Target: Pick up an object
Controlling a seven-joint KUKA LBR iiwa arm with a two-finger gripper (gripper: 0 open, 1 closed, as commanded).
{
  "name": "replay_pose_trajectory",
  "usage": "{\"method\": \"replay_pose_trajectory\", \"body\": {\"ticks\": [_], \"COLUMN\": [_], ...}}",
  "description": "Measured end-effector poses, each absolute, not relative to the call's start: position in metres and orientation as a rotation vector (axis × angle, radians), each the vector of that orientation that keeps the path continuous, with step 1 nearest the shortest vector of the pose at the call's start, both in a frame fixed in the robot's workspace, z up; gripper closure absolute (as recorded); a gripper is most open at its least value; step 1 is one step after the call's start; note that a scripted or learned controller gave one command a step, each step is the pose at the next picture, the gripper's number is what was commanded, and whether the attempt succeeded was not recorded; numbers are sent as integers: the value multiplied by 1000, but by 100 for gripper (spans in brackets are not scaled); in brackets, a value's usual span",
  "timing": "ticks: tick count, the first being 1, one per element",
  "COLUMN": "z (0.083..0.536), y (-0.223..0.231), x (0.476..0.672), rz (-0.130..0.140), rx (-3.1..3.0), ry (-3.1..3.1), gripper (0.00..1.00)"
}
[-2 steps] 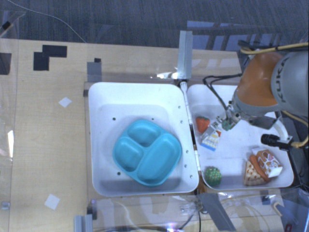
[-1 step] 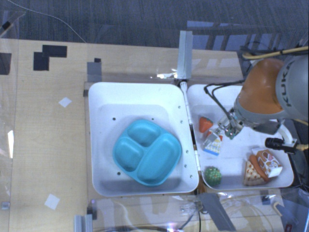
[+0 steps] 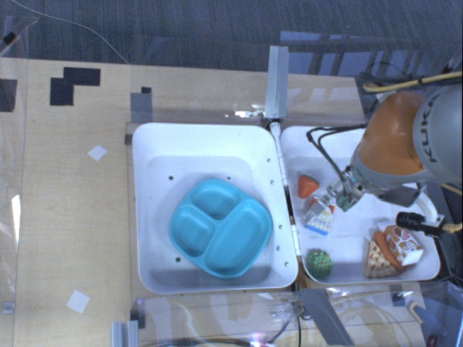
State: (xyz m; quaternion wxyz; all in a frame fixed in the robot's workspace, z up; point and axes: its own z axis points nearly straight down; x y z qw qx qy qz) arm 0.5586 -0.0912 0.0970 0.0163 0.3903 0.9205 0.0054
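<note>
Honestly, my gripper (image 3: 334,199) hangs over a small white-and-blue carton (image 3: 319,218) near the right bin's (image 3: 362,275) left edge, its tips blurred.

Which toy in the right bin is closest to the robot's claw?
The small white and blue carton, right under the gripper. The orange carrot, green ball and pizza slice all sit farther off.

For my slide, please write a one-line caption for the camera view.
Gripper poised over small carton in right bin; blue divided plate in left bin.
</note>
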Motion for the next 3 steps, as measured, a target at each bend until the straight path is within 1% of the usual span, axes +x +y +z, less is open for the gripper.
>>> {"method": "replay_pose_trajectory", "body": {"ticks": [1,2,3], "z": [96,97,97], "y": [-94,-98,-91], "x": [612,594,558], "rz": [14,19,16], "rx": [1446,1357,1224], "ry": [2765,2800,2859], "gripper": [0,0,0]}}
